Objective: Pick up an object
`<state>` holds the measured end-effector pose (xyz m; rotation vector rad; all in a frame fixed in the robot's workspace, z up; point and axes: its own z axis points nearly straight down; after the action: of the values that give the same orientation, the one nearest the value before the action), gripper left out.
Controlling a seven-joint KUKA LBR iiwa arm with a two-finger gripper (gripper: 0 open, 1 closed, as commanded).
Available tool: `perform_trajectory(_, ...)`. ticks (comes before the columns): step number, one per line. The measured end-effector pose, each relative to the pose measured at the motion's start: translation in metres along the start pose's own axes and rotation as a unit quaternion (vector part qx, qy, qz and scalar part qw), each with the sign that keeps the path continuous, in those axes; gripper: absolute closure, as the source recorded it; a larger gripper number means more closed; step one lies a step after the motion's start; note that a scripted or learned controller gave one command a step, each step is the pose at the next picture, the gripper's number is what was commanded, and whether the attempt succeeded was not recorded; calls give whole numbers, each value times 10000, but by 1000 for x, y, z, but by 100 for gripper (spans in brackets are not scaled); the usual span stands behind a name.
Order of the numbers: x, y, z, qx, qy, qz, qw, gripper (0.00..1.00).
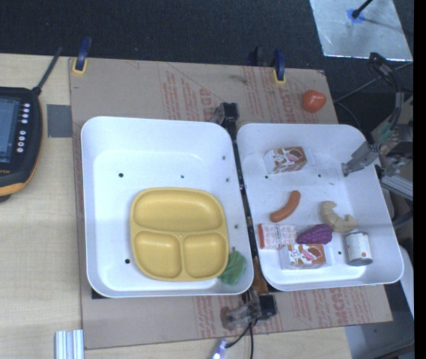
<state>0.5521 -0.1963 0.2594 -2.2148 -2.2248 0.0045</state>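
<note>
Gripper (356, 160) perched at the right bin's (377, 275) upper right edge, food items spread below and left of it.

Nearest the tip sits the wrapped snack packet (285, 158), off to its left; the sausage (285, 206), beige piece (336, 217), purple item (315, 234), tin can (358, 248) and two more packets (291, 247) lie lower in the bin, all apart from it. Whether the jaws are wide or narrow, cannot tell; nothing is seen between them. The yellow tray (179, 232) fills the left bin (100, 200).

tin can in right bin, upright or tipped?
Tipped. The tin can lies on its side near the right bin's front corner, its round end facing the camera.
</note>
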Motion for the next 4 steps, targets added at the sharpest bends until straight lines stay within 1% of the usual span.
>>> perform_trajectory(1, 63, 81, 110, 11, 0, -8, 10000, 0)
perform_trajectory(2, 99, 43, 168, 11, -2, -10, 10000, 0)
perform_trajectory(3, 90, 0, 168, 6, -1, -4, 10000, 0)
perform_trajectory(4, 97, -12, 168, 10, 3, 1, 10000, 0)
